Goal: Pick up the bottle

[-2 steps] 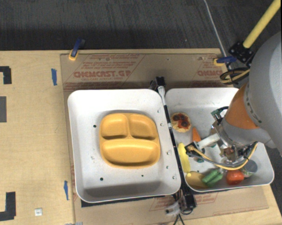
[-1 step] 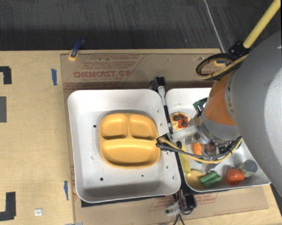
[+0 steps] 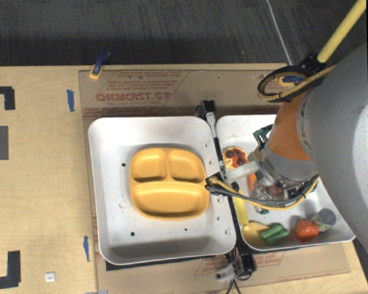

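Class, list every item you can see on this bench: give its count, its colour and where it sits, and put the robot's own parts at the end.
Bins: two, white, side by side on the bench.
Divided tray: one, yellow, three compartments, in the left bin.
Green item: one, near the right bin's front edge; too small to name.
Yellow item: one, just left of the green one.
Red-orange item: one, right of the green one.
Grey item: one, at the right bin's front right corner.
Red and yellow printed item: one, at the back of the right bin.
Clamp: one, blue and yellow, behind the bins.
Arm: one, grey with orange band, over the right bin.
Gripper: one, low in the right bin.
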You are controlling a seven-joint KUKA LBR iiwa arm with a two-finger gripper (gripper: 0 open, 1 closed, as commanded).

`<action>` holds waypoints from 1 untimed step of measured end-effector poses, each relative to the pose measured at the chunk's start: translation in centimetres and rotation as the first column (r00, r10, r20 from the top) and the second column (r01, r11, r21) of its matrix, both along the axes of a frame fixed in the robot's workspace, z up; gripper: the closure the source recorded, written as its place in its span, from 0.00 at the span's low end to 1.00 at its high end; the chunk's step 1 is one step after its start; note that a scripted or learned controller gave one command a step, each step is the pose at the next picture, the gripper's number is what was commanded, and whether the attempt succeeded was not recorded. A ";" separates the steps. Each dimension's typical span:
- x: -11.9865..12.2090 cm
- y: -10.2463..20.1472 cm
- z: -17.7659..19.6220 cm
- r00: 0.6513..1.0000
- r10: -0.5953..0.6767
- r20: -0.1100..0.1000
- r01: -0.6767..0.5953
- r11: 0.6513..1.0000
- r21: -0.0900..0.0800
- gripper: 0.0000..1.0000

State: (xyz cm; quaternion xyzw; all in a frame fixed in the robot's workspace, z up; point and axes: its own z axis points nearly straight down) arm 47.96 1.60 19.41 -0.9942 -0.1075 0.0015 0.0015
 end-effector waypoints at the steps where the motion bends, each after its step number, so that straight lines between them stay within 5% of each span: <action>1: 0.0 0.0 0.0 1.000 -0.001 -0.001 0.001 1.000 0.000 0.00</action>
